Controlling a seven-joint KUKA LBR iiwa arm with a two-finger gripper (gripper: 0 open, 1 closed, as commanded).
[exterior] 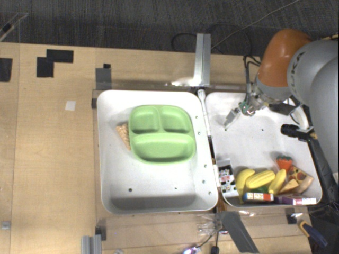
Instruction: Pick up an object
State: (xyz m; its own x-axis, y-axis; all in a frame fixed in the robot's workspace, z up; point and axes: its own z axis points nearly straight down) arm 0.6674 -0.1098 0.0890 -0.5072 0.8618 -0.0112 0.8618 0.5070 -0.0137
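Observation:
My gripper (229,120) hangs over the upper left part of the right bin (259,136), its thin fingers pointing down-left with nothing between them. The objects lie in a heap at the bin's near edge, well away from the gripper: yellow bananas (259,179), an orange-red piece (285,162), a wooden block (301,181), a flat marker-like stick (280,198) and a small black-and-white box (226,177).
The left bin (111,184) holds a green divided plate (160,133) with a tan cracker-like piece (123,135) tucked at its left side. A metal post (203,57) stands behind the divider between the bins. Dark cables (296,131) run along the right bin's right side.

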